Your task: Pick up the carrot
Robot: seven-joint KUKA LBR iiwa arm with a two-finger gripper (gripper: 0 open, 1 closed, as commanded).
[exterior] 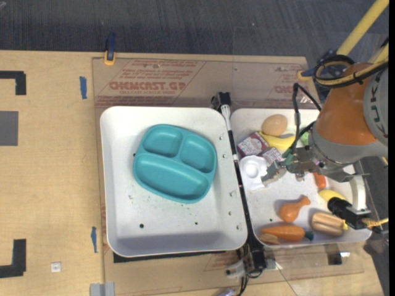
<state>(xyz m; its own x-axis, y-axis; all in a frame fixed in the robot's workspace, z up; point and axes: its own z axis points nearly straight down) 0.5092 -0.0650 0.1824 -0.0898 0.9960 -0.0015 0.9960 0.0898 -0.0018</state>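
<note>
Carrot lay low in my right bin, apart from my end effector. I could not tell its grip, so nothing was picked.

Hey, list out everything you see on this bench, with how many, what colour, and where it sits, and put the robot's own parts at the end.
Shallow white plastic bin: two, white, side by side; the second bin is on the right.
Teal divided plastic plate: one, teal, middle of the left bin.
Orange toy carrot: one, orange, near edge of the right bin.
Orange toy chicken drumstick: one, orange, just above the carrot.
Tan toy bread roll: one, tan, right of the carrot.
Beige toy egg: one, beige, far end of the right bin.
Yellow toy banana: one, yellow, below the egg.
Purple-printed packet: one, purple and white, left of the banana.
Gripper: one, grey metal, over the right bin's middle.
</note>
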